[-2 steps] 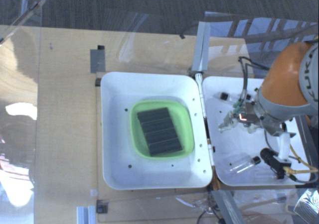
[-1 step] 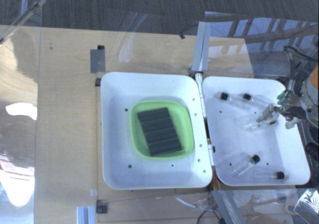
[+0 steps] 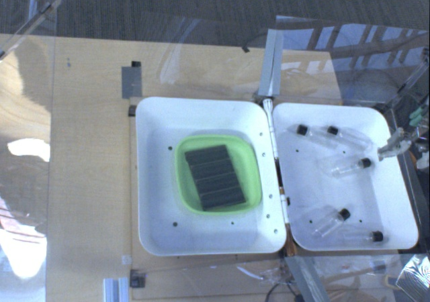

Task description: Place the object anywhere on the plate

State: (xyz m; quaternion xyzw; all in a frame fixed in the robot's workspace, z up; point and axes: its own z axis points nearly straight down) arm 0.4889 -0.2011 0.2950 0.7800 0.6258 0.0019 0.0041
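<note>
Block (image 3: 215,177) sits on green plate (image 3: 185,160) in left bin (image 3: 151,180) (looks done). My tool (image 3: 396,147) is at right bin's (image 3: 390,227) edge near vials (image 3: 349,164); grip state unclear.

Bright daylight, glare patches on the bench (image 3: 74,160) — soft focus, faint shadows

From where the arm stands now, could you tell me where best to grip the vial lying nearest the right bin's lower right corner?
I'd grip the vial across the middle of its clear body, coming straight down. It lies flat, roughly left to right, black cap toward the corner, so the fingers should close across its width, away from the bin's wall.
</note>
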